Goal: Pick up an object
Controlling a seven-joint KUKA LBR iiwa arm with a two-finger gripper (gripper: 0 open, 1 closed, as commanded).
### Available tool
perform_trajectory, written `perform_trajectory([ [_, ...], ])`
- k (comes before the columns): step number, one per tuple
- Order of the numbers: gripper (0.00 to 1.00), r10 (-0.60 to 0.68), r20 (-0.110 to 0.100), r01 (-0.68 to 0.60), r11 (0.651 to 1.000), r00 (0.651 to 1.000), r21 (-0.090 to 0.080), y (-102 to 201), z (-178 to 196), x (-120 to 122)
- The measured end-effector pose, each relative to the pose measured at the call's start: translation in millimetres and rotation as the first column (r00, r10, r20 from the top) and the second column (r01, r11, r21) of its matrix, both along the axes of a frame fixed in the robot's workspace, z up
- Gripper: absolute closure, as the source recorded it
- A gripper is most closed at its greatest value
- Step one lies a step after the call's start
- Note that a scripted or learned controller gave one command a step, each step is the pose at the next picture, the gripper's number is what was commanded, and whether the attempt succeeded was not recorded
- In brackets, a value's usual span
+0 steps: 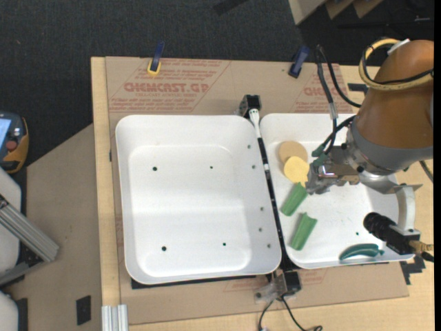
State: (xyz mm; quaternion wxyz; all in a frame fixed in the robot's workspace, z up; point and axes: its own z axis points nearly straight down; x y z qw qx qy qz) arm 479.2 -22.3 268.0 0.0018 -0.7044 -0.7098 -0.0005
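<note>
The hand [322,179] hangs low over the right bin [344,247], near its middle and close to the bin's left wall; whether it is wide or narrow I cannot tell, and nothing can be seen held in it. Just to its left lie a tan disc [291,150] and a yellow piece [297,168], touching each other. Below them a green block [294,199] lies tilted, and a second green block [303,231] sits nearer the front edge. A teal curved object [360,253] rests at the bin's front right corner
</note>
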Motion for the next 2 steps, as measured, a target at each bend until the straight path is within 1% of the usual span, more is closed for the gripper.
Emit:
perform_trajectory([
  [1, 1.00, -0.004, -0.003, 0.004, 1.000, 1.000, -0.002, 27, -22, 0],
  [2, 1.00, -0.020, 0.006, 0.020, 1.000, 1.000, -0.010, -98, -10, -1],
])
